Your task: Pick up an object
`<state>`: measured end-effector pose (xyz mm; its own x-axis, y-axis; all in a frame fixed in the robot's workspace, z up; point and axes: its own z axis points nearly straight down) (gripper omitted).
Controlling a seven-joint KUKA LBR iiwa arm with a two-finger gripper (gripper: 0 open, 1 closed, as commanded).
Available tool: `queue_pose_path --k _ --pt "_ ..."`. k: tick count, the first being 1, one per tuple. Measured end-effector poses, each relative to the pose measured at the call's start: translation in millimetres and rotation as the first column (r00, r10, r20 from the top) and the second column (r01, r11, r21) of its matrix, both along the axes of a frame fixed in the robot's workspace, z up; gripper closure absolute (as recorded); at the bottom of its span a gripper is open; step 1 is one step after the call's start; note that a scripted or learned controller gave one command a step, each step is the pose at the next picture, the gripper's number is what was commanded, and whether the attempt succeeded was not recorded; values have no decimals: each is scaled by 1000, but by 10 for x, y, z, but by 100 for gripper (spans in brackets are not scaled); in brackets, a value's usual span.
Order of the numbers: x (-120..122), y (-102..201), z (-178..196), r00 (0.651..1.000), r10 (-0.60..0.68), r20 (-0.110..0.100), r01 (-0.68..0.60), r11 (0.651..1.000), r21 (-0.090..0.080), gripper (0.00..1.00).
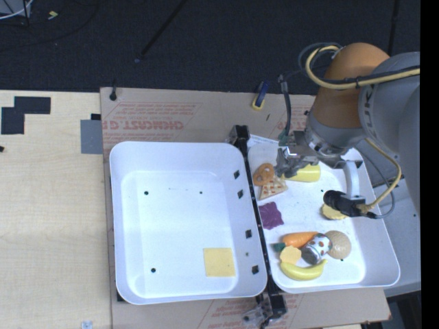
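Note:
My gripper (pixel 289 164) hangs low over the back of the right bin (pixel 374 252), on the grey arm reaching in from the right. A yellow block (pixel 308 174) lies just to its right, touching or nearly touching it. Just to its left lie an orange pretzel-like piece (pixel 262 174) and a waffle wedge (pixel 275 186). Nothing is visibly held. A purple piece (pixel 271 215) lies further forward by the bin's left wall.
At the right bin's front sit a carrot (pixel 300 239), a banana (pixel 302 272), a yellow slice (pixel 291 255), a brown round thing (pixel 338 245) and a small grey-and-white item (pixel 314 251). Another yellow piece (pixel 332 214) lies mid-right. The left bin (pixel 137 184) holds a yellow square (pixel 219 262).

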<state>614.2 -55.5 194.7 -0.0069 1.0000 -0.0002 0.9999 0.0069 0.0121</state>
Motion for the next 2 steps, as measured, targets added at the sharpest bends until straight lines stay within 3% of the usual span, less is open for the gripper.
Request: queue_pose_path --k 1,2 --pt "304 -1231 -42 1000 -12 -10 12 1000 -5 100" --pt "297 147 -75 1000 4 -15 -4 1000 4 100"
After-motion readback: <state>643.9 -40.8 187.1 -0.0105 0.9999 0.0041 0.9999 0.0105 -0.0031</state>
